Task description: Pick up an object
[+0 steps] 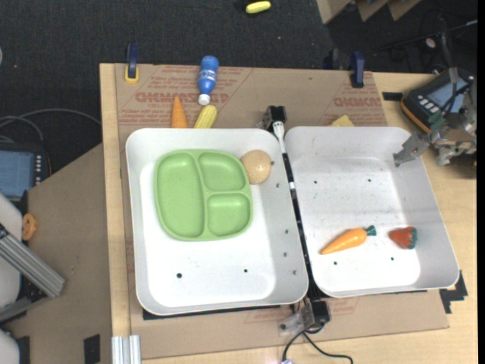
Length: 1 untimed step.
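Note:
The right bin point(364, 173) holds an orange toy carrot point(347, 240) with a green top, lying near the front. Just right of it is a small red strawberry point(404, 236). In the left bin point(204, 271) a green divided plate point(203, 194) lies flat, with a beige ball point(257, 166) touching its far right corner. My gripper point(413, 149) hangs at the right bin's far right corner, over the rim and well away from the carrot and strawberry. Nothing shows in it.
Behind the left bin, on the cardboard, lie a blue and white bottle point(207, 78), a yellow corn cob point(205, 116) and a second small carrot point(178, 114). Blue clamps point(356, 70) hold the board's far edge. A yellow piece point(342, 121) peeks out behind the right bin.

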{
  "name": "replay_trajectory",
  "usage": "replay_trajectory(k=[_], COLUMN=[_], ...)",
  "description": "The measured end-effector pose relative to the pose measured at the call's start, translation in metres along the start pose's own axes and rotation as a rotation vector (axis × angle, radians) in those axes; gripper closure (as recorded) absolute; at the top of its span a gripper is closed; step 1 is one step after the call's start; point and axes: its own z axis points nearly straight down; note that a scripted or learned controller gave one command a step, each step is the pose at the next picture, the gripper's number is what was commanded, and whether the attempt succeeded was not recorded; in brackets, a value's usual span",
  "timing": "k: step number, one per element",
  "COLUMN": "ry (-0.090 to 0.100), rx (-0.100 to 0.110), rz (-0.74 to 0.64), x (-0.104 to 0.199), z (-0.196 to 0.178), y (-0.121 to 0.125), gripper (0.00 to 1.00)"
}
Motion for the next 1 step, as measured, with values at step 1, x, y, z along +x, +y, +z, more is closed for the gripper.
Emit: replay_trajectory(k=[1], ry=[0.006], rx=[0.012], rz=[-0.003], x=[0.0435], z=[0.1265], y=[-0.0202], gripper=[0.00])
